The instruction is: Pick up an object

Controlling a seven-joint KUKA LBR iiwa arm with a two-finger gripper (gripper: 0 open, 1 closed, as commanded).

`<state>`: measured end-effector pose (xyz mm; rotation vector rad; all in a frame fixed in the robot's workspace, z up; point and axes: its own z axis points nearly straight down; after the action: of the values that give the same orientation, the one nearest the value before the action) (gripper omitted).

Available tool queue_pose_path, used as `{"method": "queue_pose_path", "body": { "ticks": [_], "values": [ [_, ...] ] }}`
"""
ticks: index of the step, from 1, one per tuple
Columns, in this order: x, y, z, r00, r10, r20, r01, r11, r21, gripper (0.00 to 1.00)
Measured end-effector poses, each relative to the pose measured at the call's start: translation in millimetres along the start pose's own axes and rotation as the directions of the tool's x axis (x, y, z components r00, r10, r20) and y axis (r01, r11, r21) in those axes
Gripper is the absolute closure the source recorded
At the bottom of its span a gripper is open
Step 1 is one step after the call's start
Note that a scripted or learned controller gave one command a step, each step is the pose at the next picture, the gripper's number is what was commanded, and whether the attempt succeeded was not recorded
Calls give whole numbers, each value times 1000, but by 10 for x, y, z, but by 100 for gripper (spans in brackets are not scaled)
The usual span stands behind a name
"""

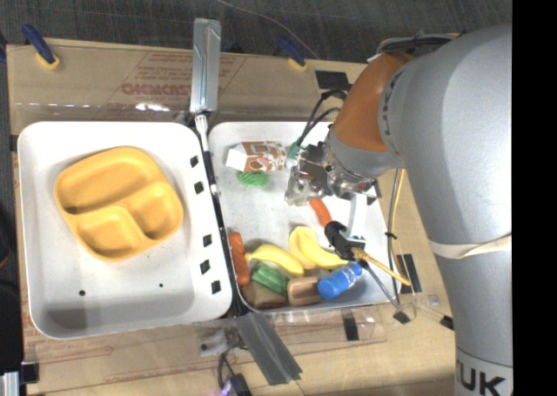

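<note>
End effector (306,184), grip state unclear, above right bin (261,137): two bananas (300,252), one blue bottle (338,280).

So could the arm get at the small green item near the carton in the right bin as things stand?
Probably yes. The green item lies alone on bare bin floor, beside the carton, with the gripper close by to its right and nothing between them.

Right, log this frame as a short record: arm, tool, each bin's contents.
arm: grey arm reaching in from the right, over the right bin
tool: tool low inside the right bin, near a small orange piece
left bin: left bin holds a yellow divided tray
right bin: bananas, blue bottle, green item, small carton, more toy food along the near wall
</note>
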<state>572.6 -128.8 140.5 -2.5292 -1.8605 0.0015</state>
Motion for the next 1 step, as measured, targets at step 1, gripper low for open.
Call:
{"method": "queue_pose_path", "body": {
  "ticks": [1],
  "values": [
    [-32, 22, -188, 999, 37, 0, -37, 999, 0, 100]
  ]
}}
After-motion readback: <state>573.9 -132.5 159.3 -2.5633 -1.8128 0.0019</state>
